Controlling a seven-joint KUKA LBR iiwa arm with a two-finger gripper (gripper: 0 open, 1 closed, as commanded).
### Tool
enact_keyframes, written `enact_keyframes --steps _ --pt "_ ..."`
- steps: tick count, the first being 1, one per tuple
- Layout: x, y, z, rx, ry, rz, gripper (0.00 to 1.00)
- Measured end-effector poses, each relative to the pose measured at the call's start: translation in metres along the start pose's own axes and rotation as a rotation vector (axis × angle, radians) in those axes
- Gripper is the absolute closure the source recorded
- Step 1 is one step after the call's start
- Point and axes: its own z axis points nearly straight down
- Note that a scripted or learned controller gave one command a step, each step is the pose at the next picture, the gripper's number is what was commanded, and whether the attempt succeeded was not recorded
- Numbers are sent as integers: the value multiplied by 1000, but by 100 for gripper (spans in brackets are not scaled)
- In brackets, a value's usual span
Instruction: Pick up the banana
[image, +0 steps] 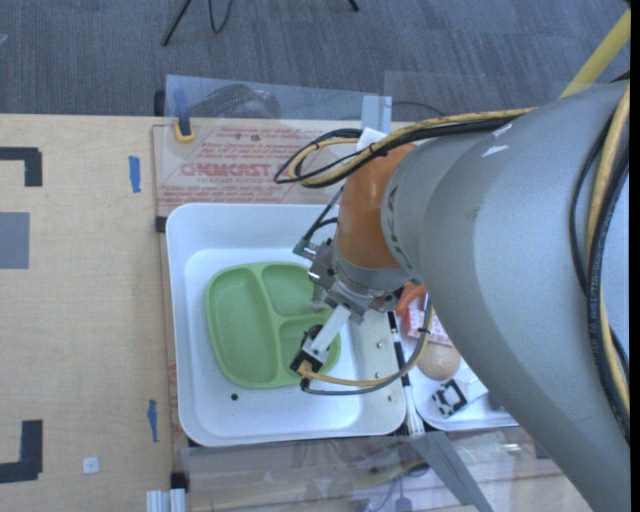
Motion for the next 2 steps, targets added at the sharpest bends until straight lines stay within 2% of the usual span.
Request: enact_keyframes --steps 1,2 --pt "-3 -19 -43 32 -22 233 100" --pt "46 -5 -18 21 -36 348 100"
